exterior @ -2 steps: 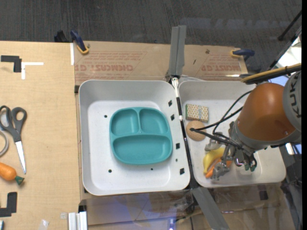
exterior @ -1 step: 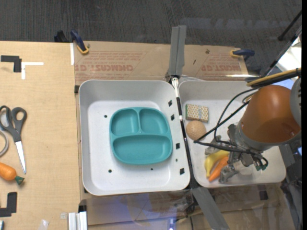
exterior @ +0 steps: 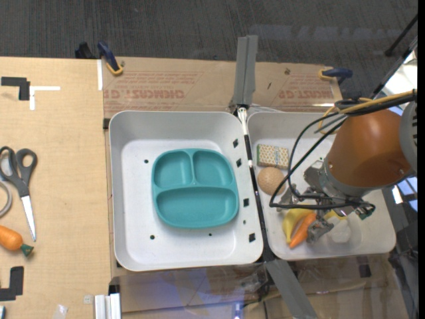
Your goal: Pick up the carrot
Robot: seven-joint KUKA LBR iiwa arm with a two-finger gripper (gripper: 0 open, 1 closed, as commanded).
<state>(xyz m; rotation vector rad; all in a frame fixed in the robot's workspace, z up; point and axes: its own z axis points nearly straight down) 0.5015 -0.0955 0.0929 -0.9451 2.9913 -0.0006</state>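
Where the claw (exterior: 319, 228) hovers, a tapered carrot (exterior: 299, 233) lies.

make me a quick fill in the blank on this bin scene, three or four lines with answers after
1. The teal divided plate lies in the ___ bin.
2. The carrot in the right bin lies against a yellow ___.
3. On the wooden bench, a pair of ___ lies above another carrot.
4. The plate has ___ compartments.

Answers: left; banana; scissors; three

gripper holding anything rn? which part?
Cannot tell. The gripper sits at the carrot's upper end in the right bin, but the wrist hides any contact.
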